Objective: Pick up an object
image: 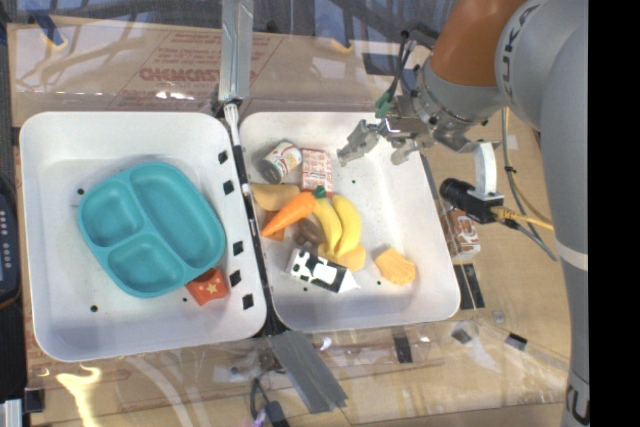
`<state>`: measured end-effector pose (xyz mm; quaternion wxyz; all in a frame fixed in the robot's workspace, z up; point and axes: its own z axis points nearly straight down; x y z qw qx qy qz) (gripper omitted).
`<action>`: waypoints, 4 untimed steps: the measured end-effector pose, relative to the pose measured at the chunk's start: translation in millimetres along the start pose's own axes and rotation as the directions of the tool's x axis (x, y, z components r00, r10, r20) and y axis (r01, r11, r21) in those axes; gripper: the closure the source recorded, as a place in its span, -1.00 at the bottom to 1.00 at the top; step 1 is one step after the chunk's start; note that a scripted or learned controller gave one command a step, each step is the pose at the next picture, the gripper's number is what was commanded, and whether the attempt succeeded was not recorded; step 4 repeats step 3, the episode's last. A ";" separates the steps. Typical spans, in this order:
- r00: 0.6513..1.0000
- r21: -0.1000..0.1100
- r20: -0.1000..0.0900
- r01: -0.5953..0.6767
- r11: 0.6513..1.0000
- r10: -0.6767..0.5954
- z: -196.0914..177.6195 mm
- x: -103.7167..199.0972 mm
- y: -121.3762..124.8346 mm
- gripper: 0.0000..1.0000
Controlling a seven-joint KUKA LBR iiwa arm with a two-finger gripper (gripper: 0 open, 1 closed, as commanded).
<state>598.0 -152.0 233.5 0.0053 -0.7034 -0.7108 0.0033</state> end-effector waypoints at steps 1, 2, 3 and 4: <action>1.000 -0.005 0.000 0.013 1.000 -0.013 144.4 14.9 -30.8 -1.00; 1.000 0.006 -0.002 0.016 1.000 -0.016 139.9 14.1 -32.3 1.00; 0.986 -0.007 0.002 0.167 0.986 -0.167 43.2 73.7 11.7 1.00; 0.986 -0.007 0.002 0.167 0.986 -0.167 43.2 73.7 11.7 1.00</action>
